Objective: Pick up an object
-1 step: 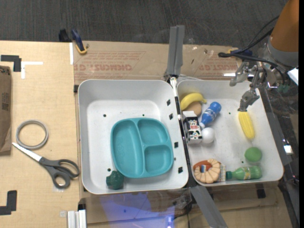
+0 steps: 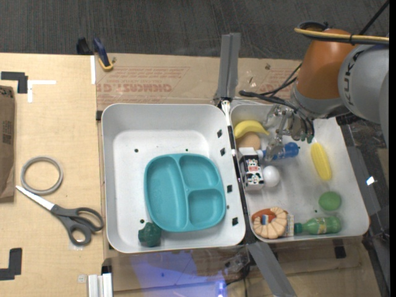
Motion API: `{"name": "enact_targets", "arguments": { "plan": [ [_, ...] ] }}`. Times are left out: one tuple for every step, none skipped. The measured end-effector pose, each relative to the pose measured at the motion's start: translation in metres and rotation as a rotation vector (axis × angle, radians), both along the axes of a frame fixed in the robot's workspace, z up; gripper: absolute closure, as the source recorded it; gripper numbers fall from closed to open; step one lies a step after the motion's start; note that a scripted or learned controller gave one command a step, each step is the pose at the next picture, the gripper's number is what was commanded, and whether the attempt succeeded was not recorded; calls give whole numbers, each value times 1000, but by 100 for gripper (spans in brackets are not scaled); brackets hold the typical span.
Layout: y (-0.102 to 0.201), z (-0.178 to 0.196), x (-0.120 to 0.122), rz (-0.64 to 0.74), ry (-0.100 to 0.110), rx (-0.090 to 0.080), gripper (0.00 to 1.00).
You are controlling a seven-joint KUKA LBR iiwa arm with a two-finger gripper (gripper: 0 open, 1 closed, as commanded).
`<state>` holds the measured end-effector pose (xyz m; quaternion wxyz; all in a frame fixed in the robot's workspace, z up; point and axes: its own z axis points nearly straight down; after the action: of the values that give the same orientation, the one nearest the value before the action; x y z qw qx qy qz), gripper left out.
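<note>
The right bin [image 2: 346, 218] is crowded along its left wall; open floor lies mid-right. The tool [image 2: 286, 130] hangs over the bin's upper part, and whether it is wide or narrow cannot be told. Just below it a blue object [image 2: 283, 151] lies slanted, long axis running lower-left to upper-right. A corn cob [image 2: 320, 161] lies nearly upright to its right, a banana [image 2: 250, 129] curves at the upper-left corner, and a green bottle [image 2: 318, 226] lies along the lower wall. The left bin [image 2: 124, 141] holds a teal divided tray [image 2: 184, 192]. Reversed lettering on the cardboard [image 2: 148, 82] is unreadable. Scissors [image 2: 65, 214] rest on the surface [image 2: 49, 135].
</note>
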<state>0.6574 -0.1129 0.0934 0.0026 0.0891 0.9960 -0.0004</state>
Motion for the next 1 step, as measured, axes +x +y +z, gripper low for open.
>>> {"name": "enact_targets", "arguments": {
  "plan": [
    [9,-1,-75,-152,4,1,0]
  ]
}}
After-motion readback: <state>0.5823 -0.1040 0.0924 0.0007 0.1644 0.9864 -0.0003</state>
